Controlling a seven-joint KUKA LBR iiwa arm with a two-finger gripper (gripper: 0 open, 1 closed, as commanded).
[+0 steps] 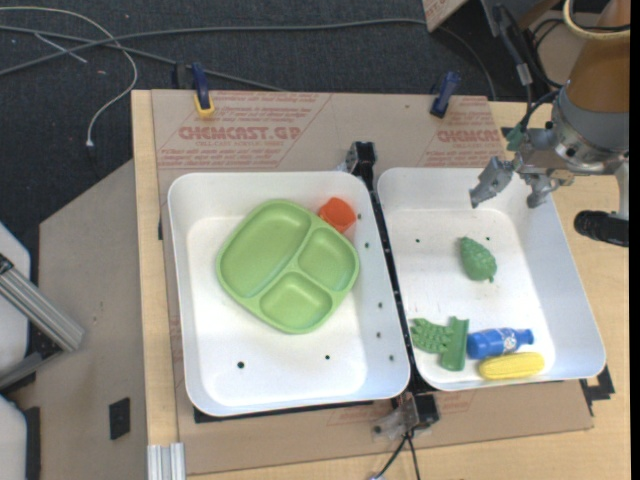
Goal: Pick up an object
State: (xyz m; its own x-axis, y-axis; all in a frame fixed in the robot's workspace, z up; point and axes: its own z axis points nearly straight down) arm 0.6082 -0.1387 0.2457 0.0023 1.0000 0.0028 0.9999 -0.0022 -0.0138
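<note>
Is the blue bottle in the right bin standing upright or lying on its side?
Lying on its side. The blue bottle rests flat on the right bin floor, cap pointing right, next to the yellow piece.

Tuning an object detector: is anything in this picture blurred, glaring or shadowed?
Camera view: lighting even, shadows soft; the gripper looks slightly soft-edged; the white plastic right bin runs bright without hiding the green knobbly toy; the green divided plate is sharp.

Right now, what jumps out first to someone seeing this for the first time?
The big green divided plate lying in the left bin, an orange object at its upper edge. Then the open tool above the right bin, where a blue bottle and yellow toy lie.
</note>
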